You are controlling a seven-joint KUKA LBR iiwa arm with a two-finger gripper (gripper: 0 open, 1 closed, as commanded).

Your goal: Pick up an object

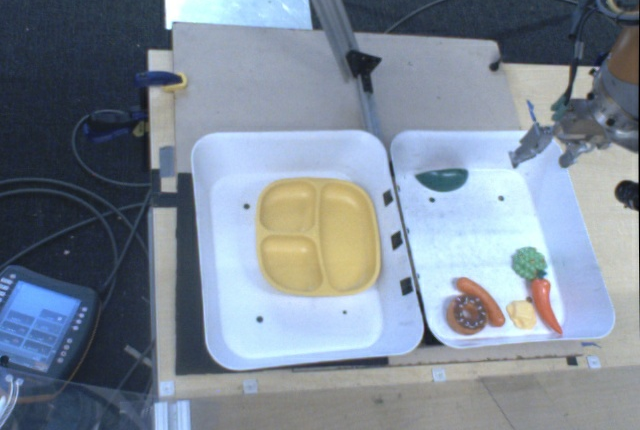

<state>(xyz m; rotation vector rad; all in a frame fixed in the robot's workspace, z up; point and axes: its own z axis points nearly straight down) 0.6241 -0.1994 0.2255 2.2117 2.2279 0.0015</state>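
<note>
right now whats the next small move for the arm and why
Probably move the gripper inward and toward the near end of the right white bin. It hangs at that bin's far right rim, holding nothing, while the toys cluster at the near end: green broccoli toy, orange carrot toy, red sausage toy, brown doughnut toy.

Single fixed camera above the bench, slanting down over both white bins.

My tool hung open over the right bin's far corner, empty; carrot, broccoli, sausage lay near.
</note>
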